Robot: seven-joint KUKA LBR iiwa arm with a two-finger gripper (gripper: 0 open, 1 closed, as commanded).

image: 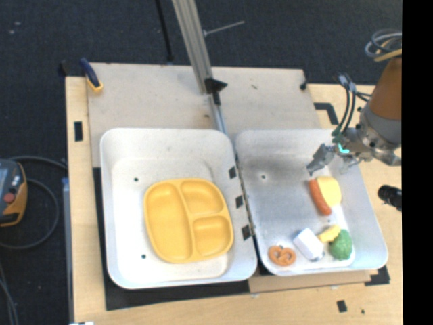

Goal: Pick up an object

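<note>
Several toy foods lie in the right bin [270,161]. An orange carrot-like piece [319,198] rests against a yellow wedge [331,190] near the bin's right side. Along the front edge are a brown pretzel [281,254], a white block [308,244], a small yellow piece [329,233] and a green broccoli [342,245]. My gripper [333,163] hangs just behind the carrot and wedge, above the right bin. It is open, with nothing between its fingers.
The left bin [122,154] holds a yellow divided plate [188,219]. A metal post [193,32] rises behind the bins, with a bracket where they meet. An orange-handled tool [91,76] lies at the bench's back left corner.
</note>
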